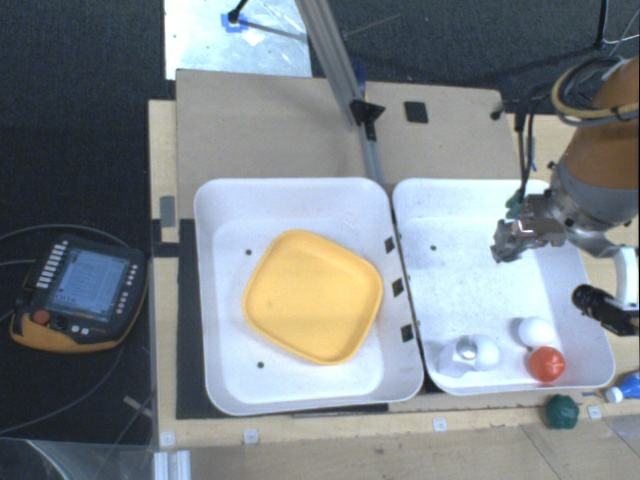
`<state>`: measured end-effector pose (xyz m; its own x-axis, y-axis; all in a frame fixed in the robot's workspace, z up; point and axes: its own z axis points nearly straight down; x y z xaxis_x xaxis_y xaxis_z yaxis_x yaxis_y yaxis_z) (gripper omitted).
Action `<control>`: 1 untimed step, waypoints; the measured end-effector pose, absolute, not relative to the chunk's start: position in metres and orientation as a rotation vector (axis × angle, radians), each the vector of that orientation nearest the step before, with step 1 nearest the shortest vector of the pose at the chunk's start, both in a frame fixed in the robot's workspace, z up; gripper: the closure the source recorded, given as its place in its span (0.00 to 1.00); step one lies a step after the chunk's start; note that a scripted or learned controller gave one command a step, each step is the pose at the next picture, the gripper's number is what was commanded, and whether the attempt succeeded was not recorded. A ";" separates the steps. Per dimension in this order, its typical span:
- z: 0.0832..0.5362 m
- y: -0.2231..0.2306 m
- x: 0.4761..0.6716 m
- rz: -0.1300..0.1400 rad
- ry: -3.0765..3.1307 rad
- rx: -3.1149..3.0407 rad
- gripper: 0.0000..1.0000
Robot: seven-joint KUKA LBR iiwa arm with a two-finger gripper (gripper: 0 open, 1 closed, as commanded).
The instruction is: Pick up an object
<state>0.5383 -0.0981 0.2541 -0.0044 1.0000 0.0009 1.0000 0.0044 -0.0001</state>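
A yellow square plate [313, 296] lies in the left bin [215, 268]. In the right bin [450, 288], near its front edge, sit a clear-grey small object [467, 352], a white ball [534, 331] and a red-orange ball [546, 364]. My gripper [512, 240] hangs over the right bin's far right part, well behind the balls, with nothing seen between its fingers.
A teach pendant [78, 290] lies left of the bench. A slanted metal pole [335, 53] rises behind the bins. A green object [562, 411] and a blue item [622, 392] rest outside the right bin's front right corner. A black clamp [603, 307] juts in at the right.
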 end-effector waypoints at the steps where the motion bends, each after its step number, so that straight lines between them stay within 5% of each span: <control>1: 0.261 -0.049 0.553 -0.003 -2.228 -2.216 1.00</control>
<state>0.5532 -0.0490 0.2606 -0.0053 1.0000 0.0010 1.0000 0.0053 0.0014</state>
